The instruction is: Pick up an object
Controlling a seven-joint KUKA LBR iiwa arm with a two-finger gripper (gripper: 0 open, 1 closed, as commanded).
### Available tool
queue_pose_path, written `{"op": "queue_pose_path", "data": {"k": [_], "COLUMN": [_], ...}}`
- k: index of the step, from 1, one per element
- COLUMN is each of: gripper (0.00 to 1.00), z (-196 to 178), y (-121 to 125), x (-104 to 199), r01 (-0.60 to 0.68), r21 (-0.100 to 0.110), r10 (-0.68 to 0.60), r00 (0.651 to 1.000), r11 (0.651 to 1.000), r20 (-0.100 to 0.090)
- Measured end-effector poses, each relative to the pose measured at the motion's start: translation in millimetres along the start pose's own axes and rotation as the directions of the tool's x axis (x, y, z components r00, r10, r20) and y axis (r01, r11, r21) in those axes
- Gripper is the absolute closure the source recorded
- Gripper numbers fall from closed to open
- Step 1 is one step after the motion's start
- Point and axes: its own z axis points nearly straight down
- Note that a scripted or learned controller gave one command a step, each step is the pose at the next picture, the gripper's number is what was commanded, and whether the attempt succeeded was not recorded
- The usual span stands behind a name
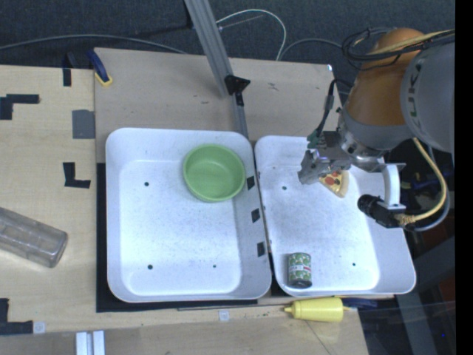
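Green bowl (214,172) sits in left bin (133,213); can (299,269) in right; end effector (316,167) state unclear.

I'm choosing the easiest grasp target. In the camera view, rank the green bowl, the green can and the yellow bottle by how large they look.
1. green bowl, plainly largest.
2. yellow bottle, lying outside the right bin.
3. green can, a little smaller, though the margin is slight.

Glossy green plastic bowl (214,172); speckled matt white bins (129,272); clear plastic bottle (29,237); pale wood-look bench (44,135); yellow plastic squeeze bottle (318,310).
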Motion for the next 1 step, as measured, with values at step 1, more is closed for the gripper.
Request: {"op": "queue_pose_path", "data": {"k": [1], "gripper": [1.0], "z": [-8.9], "y": [-11.4], "x": [55.0], "r01": [0.001], "r21": [0.0], "r10": [-0.001], "r00": [1.0], "r11": [1.0], "r20": [0.0]}}
